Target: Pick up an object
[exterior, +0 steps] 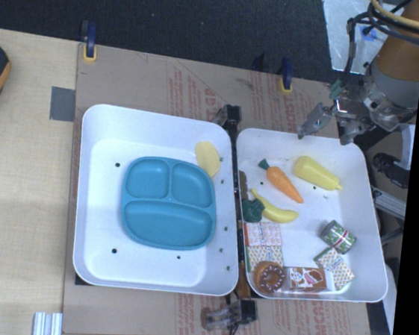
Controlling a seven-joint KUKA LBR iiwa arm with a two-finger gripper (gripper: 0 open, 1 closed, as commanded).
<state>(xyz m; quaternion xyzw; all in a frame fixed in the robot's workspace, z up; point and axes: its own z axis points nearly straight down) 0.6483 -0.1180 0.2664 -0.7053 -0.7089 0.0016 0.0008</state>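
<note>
hovering over the right bin's [372, 190] far edge, gripper [325, 130] with fingers apart and bare, carrot [284, 183], yellow pepper [317, 173], banana [276, 211] below, printed cartons [335, 268] near, lettering unreadable, blue divided plate [169, 201] in left bin [91, 187]

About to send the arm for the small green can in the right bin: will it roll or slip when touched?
The can lies on its side, so a nudge will probably roll it across the smooth bin floor. Its round wall looks hard and may slip from the gripper unless pinched across its width. It looks small and probably light.
</note>
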